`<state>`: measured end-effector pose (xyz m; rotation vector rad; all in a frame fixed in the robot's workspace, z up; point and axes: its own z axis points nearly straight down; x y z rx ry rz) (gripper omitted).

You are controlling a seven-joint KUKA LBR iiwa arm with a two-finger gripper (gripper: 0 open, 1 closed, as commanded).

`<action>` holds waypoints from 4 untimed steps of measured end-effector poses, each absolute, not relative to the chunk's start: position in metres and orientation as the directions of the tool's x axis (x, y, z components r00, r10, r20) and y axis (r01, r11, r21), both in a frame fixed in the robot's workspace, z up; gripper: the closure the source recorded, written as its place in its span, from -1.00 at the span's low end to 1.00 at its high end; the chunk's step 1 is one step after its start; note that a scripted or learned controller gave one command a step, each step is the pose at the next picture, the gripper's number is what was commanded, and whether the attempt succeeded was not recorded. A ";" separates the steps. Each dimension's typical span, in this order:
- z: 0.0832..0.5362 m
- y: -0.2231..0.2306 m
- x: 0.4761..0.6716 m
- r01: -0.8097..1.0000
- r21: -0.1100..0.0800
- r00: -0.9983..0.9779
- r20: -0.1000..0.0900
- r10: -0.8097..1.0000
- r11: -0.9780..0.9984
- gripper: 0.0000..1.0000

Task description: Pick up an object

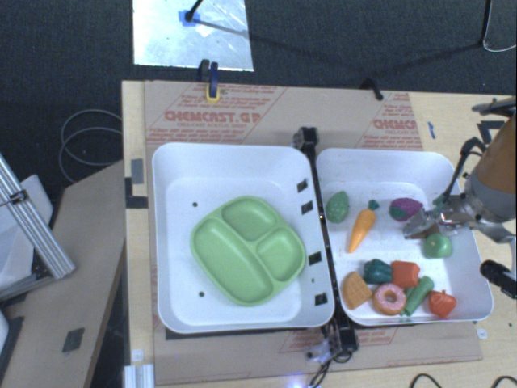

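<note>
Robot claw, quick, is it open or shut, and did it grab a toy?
Gripper: cannot be told; it sits low in the right bin, between the purple toy and the green ball.

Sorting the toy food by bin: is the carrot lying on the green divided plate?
No. The carrot lies on the floor of the right bin, while the green divided plate sits in the left bin.
</note>
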<state>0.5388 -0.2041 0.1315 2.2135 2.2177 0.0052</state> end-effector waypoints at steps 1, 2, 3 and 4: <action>0.082 -0.204 0.539 1.000 -0.001 -0.002 0.001 1.000 0.002 -1.00; 0.095 -0.204 0.540 1.000 0.003 -0.002 -0.001 1.000 0.002 1.00; 0.155 -0.198 0.537 1.000 0.006 -0.004 -0.002 1.000 0.004 1.00; 0.213 -0.196 0.547 1.000 0.007 -0.005 -0.003 1.000 0.005 1.00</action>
